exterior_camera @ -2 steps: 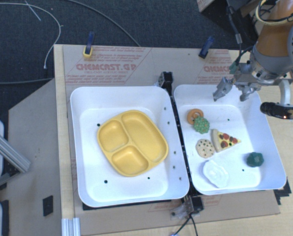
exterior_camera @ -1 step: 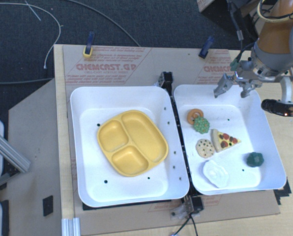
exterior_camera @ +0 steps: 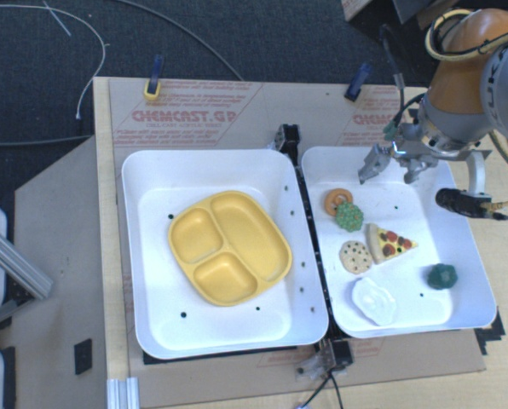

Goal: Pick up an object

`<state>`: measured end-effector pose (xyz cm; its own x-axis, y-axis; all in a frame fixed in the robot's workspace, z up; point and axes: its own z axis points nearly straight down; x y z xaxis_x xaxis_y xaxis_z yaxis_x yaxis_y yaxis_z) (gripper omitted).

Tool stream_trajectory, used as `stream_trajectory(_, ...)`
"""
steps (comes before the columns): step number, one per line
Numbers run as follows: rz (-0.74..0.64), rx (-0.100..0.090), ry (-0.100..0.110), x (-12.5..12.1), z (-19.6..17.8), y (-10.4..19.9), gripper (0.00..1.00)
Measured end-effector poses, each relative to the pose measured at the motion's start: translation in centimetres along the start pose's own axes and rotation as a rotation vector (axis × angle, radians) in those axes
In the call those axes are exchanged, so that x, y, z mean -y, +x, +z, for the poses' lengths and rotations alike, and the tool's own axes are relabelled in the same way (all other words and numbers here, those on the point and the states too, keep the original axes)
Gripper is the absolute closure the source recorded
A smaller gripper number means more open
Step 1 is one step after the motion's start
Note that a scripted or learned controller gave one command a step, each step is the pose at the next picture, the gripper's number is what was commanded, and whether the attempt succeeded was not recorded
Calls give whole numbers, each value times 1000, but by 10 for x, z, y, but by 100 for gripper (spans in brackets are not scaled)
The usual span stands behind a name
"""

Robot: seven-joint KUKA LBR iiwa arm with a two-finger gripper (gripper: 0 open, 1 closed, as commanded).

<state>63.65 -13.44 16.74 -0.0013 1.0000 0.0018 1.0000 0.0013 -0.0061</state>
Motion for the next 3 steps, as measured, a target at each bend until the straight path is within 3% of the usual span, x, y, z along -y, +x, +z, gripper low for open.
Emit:
stream_trajectory(2,1,0,-10,-9,79,7,0)
stream_trajectory(3,0,2,-18,-11,64,7,100)
